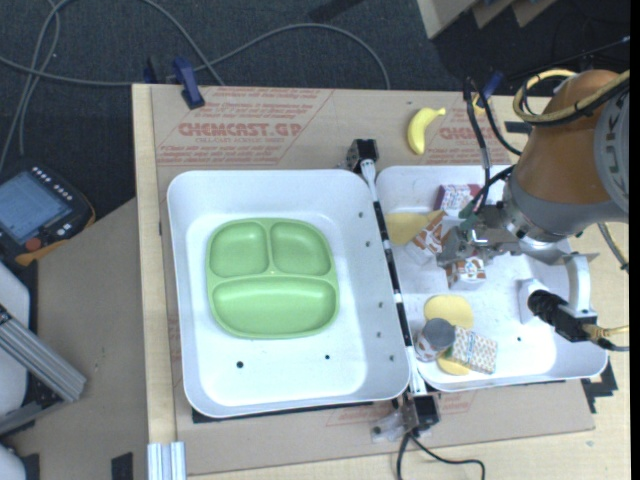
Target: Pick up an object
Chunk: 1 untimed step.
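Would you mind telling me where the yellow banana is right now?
The banana lies on the brown board outside both bins, toward the far edge of the camera view, just beyond the right bin's far-left corner and near the black clip between the bins.

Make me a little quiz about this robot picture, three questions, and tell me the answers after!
1. True or false: the green divided plate lies in the left bin.
2. Where is the yellow banana? A) in the left bin B) on the brown board behind the right bin C) on the green divided plate
3. Fill in the blank: the gripper hangs over the ____ bin.

Key: 1 true. 2 B. 3 right.
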Motion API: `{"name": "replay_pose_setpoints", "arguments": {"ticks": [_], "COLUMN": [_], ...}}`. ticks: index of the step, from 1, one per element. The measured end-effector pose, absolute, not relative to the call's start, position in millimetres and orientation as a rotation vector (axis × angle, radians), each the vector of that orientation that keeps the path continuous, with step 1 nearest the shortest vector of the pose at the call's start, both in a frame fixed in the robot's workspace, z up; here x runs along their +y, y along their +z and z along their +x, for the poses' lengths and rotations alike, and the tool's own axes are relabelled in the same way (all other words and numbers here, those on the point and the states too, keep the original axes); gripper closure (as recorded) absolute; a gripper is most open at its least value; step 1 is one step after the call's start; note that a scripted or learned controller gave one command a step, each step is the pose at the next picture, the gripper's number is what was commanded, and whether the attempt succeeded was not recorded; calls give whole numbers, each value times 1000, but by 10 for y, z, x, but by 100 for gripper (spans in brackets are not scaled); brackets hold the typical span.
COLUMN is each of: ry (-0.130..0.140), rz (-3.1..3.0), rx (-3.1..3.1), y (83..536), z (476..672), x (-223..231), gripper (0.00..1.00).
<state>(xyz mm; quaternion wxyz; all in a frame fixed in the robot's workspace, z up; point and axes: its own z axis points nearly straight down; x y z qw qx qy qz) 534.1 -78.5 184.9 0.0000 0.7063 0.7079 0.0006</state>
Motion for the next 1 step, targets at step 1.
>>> {"name": "replay_pose_setpoints", "arguments": {"ticks": [1], "ry": [-1], "rz": [2222], "rx": [2224], "y": [2383], "z": [4792], "x": [-362], "gripper": [100]}}
